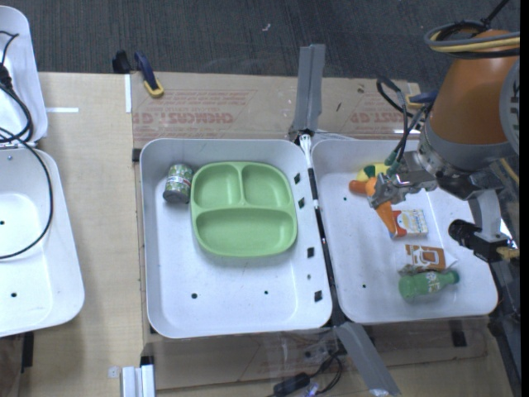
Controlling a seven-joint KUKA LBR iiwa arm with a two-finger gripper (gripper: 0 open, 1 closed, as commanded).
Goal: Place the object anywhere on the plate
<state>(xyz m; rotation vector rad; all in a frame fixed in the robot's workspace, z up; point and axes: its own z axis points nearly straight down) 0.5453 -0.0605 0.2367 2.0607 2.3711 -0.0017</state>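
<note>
Left bin (165, 296): white, shallow. It holds a green plate (244, 208) with three compartments, two small ones at the far side and one long one at the near side. The plate lies in the bin's far half, roughly centred. A small can (177, 182) with a greenish label stands just beside the plate's left far corner, on the bin floor, not on the plate.

Right bin (364, 292): white, shallow, touching the left bin along a grey divider.
- Carrot (385, 213): orange, near the bin's far middle, lying at a slant, partly under the gripper.
- Yellow toy (372, 172): small, with a green part, just beyond the carrot's far end; its kind cannot be told.
- White box (411, 222): small, with orange print, just right of the carrot.
- Orange packet (425, 258): flat, nearer than the white box.
- Green bottle (426, 284): lying on its side, near the bin's near right corner, just beside the packet.

Arm (471, 98): grey with orange band, over the right bin's far right part.

Gripper (387, 190): low over the carrot's far end. Whether its fingers are spread or closed, and whether they hold anything, cannot be told.
</note>
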